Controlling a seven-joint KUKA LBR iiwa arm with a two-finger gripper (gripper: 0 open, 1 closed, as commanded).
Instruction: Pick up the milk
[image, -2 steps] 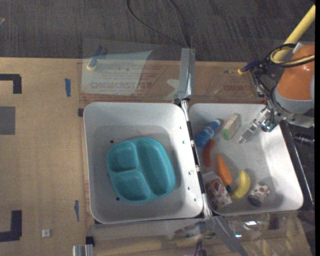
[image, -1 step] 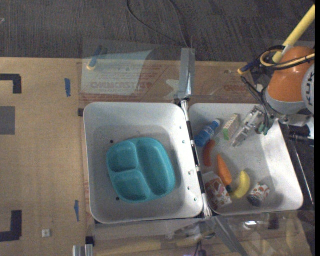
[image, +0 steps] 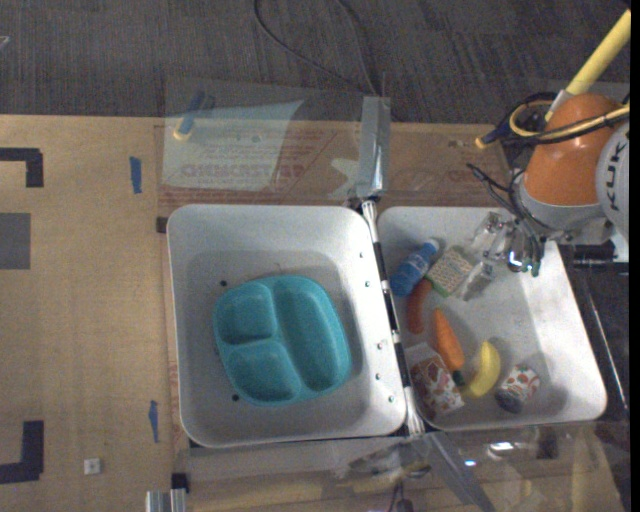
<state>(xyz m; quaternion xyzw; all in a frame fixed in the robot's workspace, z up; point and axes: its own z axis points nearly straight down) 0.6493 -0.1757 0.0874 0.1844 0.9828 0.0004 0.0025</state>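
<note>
Hovering over the right white bin (image: 560, 300): gripper (image: 497, 262), jaw state impossible to tell. Small patterned milk carton (image: 435, 384) near the bin's lower-left corner, well apart, untouched, beside an orange carrot (image: 448, 340).

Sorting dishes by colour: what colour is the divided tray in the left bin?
Teal-blue, a plain divided tray, seen clearly in the camera view.

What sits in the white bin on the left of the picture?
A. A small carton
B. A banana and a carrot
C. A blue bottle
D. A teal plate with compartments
D: the left bin holds the teal divided plate, while the banana, carrot and blue bottle all lie in the right bin.
</note>
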